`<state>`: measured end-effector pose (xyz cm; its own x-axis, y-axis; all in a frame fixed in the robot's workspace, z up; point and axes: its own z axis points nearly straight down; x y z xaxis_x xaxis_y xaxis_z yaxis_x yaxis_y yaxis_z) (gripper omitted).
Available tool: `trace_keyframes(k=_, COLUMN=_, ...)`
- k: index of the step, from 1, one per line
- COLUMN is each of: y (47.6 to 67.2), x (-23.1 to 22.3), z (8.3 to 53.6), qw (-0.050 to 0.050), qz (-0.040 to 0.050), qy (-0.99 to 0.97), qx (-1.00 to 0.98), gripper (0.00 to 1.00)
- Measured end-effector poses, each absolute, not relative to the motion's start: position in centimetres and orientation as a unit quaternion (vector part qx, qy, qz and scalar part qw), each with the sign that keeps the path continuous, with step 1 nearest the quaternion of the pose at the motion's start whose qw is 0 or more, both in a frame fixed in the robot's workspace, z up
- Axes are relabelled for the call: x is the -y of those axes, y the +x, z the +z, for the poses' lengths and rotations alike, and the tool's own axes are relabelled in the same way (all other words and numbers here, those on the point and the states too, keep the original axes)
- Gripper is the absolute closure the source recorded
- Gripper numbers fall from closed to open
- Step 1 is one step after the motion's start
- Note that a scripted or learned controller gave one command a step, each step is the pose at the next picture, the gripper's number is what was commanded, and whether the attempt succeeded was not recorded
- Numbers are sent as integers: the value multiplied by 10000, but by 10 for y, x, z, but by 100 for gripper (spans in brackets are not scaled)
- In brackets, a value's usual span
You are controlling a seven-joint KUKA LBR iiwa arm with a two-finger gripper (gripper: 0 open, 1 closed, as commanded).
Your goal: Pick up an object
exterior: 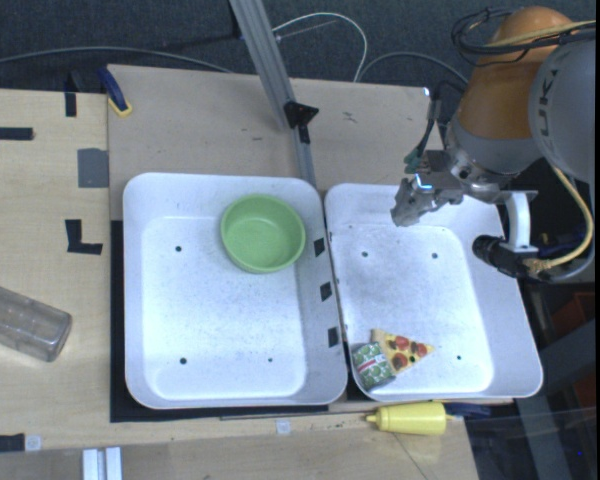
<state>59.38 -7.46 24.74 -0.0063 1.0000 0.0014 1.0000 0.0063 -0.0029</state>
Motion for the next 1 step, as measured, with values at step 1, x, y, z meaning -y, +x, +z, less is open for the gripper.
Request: trace_keyframes(k=1, y=600, x=24, z=251, qw=8, qz=-3, qy=-7047, qx=7095, gripper=100)
